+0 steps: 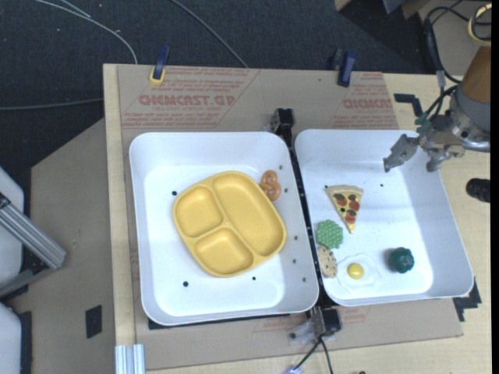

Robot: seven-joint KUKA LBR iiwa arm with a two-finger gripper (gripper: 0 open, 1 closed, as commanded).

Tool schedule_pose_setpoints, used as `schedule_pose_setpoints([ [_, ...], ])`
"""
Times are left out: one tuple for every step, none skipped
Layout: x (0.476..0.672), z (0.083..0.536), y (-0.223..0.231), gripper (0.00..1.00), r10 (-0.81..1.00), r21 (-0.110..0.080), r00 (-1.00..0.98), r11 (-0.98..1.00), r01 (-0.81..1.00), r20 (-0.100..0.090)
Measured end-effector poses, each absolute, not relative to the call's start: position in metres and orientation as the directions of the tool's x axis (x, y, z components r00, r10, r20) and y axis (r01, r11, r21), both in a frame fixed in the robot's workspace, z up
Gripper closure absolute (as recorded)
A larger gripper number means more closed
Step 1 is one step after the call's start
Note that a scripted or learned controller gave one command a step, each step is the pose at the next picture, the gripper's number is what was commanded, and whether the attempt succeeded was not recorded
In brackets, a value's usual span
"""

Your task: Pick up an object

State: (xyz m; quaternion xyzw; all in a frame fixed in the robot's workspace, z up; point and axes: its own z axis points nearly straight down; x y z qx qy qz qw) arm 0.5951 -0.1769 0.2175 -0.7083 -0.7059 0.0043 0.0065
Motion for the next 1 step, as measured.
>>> schedule_pose_setpoints([
  [0.5981,0.226,-0.1763,0.0,1.0,-0.001,0.0,0.0,1.0,0.0],
])
